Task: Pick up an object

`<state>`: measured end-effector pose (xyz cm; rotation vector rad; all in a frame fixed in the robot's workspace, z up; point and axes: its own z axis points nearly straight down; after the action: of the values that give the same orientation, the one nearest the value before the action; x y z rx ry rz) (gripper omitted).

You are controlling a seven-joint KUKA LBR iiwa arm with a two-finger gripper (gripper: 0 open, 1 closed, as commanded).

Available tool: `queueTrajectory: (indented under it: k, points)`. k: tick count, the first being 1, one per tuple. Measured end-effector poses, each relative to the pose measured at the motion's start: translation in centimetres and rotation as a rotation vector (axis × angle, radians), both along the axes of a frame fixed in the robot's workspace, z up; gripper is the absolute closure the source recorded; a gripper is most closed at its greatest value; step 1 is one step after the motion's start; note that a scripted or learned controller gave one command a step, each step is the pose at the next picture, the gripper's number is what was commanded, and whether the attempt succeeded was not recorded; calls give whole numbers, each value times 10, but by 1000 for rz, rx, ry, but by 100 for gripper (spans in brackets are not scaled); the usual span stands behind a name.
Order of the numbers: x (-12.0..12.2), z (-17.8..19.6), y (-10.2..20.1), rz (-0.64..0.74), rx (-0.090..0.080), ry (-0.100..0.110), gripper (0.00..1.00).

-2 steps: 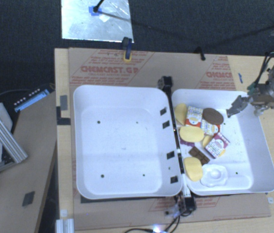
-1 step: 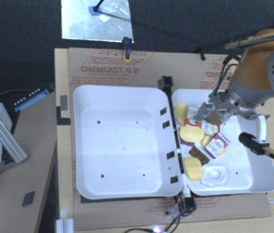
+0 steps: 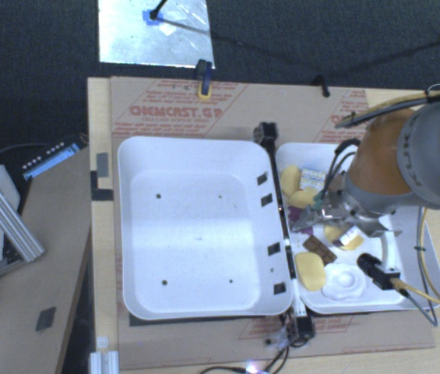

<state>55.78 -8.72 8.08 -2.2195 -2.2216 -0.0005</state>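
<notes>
Fingers [image 3: 322, 211] sit mostly hidden beneath the grey arm [image 3: 431, 158].

One fixed overhead camera, slanted down, both bins [image 3: 196, 150]

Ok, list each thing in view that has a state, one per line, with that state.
left bin: upright on the bench, inside bare.
right bin: upright, holding a pile of small objects.
arm: reaching down into the right bin.
end effector: low among the objects at the bin's left side.
yellow potato-like piece: lying loose by the bin's left wall.
white round piece: lying loose at the bin's near edge.
</notes>
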Motion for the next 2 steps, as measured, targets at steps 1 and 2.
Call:
queueTrajectory:
  k: [1,2]
  points:
    - [-52,4,-19,-1,0,1,0]
    - [-49,14,-19,1,-2,-4,100]
